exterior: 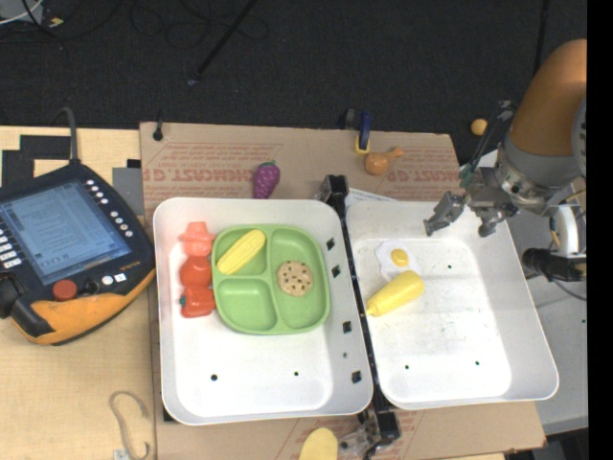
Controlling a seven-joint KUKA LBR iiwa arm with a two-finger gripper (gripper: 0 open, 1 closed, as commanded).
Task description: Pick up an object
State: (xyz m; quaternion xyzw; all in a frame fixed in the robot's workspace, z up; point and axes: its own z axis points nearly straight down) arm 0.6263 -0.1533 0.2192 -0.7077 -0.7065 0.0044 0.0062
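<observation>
hand (466, 213) hangs over the far right corner of the right bin (517, 353), fingers spread, nothing between them. in that bin, near its left edge: a yellow bottle (394, 294) lying tilted, with a fried egg (395, 256) just beyond it, touching or nearly so. left bin (249, 391) carries a green divided plate (272, 278) with corn (239, 250) and a cookie (295, 277) in separate compartments; a red toy (195, 271) lies along the plate's left side.
</observation>
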